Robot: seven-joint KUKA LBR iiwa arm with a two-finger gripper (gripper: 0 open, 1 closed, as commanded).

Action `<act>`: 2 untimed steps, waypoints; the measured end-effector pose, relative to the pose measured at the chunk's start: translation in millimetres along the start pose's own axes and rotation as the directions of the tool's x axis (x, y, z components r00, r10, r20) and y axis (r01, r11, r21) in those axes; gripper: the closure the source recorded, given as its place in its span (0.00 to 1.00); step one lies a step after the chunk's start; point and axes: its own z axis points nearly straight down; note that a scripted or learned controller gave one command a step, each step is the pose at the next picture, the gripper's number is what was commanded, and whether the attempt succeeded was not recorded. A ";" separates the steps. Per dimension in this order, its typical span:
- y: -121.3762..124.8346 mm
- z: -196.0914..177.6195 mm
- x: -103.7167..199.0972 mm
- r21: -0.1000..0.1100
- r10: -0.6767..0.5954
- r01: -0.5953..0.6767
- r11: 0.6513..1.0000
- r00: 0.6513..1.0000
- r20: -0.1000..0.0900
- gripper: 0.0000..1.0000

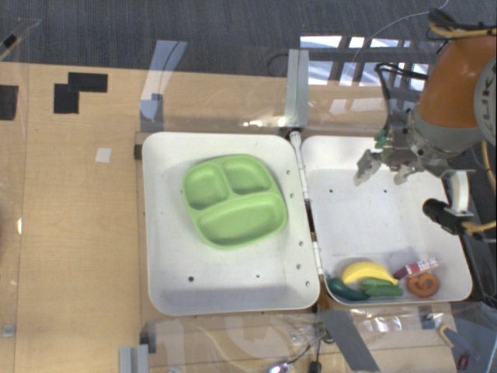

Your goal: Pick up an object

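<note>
Near edge of right bin (342, 216): small cluster of toy food, packed together. Banana (366, 272) yellow, curved, lying flat; dark green piece (345, 290) at its near-left, a brighter green piece (382, 287) touching its near side; brown ring-shaped item (422, 284) just right of these; small red-and-white packet (416, 268) just beyond the ring. Left bin (167, 231) holding a green divided plate (234, 200), three compartments. Gripper (387, 169) over far part of right bin, well apart from the cluster, fingers spread, nothing between them. Judged target: banana, as largest and topmost of the cluster. Probably light hollow plastic, stiff, smooth skin, so likely to slip or roll out of a pinch. Best taken across the middle of the curve, fingers closing on the narrow width, not along the length. Crowding a concern: green pieces touching the near side leave little room for a finger there, and bin wall close behind. Ring an alternative, flat and low, harder to get fingers under. Packet small, likely to skate away on contact. Plate too wide for the fingers except at its rim. Descent not yet begun; nothing lifted.
</note>
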 end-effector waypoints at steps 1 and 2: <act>0.0 0.0 0.0 0.000 0.000 0.000 1.000 1.000 0.000 0.00; -57.0 28.4 53.9 0.002 0.033 -0.033 0.999 0.999 0.000 0.00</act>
